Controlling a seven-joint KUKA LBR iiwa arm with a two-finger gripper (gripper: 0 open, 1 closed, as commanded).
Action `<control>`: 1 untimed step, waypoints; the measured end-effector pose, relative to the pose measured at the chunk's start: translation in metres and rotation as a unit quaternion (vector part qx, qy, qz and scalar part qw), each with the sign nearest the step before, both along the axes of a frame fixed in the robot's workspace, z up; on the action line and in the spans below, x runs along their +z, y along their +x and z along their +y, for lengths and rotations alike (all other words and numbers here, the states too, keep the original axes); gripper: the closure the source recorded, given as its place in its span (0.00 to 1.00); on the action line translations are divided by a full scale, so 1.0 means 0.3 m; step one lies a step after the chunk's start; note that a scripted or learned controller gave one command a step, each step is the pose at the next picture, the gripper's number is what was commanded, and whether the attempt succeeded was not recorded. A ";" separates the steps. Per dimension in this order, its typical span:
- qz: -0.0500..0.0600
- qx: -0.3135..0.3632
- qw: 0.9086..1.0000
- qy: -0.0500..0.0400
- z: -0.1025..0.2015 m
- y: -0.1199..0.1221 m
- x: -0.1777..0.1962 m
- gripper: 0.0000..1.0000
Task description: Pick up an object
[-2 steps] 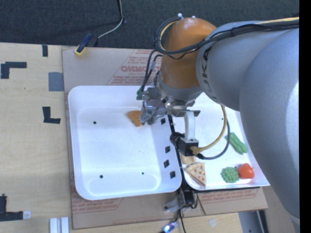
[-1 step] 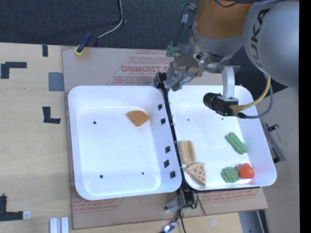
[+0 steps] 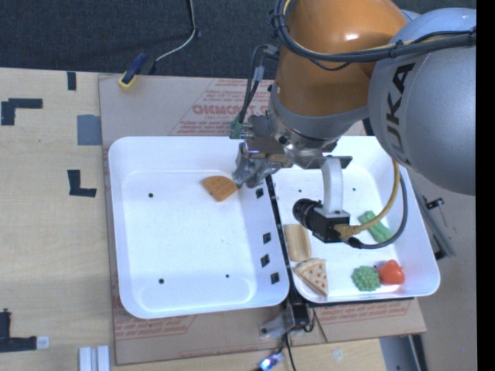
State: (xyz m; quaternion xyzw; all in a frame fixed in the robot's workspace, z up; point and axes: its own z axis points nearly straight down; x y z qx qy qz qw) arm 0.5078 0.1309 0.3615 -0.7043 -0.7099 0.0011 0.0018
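Orange wrist band (image 3: 336,45) loomed over both bins. I couldn't tell the gripper's (image 3: 249,170) finger state; it hung just beside the waffle piece (image 3: 220,187) in the left bin (image 3: 124,207). Nothing looked lifted; grasping remained.

We see a pale wooden worktop (image 3: 46,230) with black marks, a cardboard sheet (image 3: 178,110) on it, and dark carpet (image 3: 93,18) beyond, crossed by a cable (image 3: 186,22).

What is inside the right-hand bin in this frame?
Along the right bin's near edge lie a bread slice, a cracker wedge, a green broccoli piece, a red tomato-like piece and a green item. The arm covers the bin's far part.
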 end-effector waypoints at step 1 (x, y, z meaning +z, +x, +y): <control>0.000 0.000 1.000 0.000 0.189 -0.079 -0.022 1.00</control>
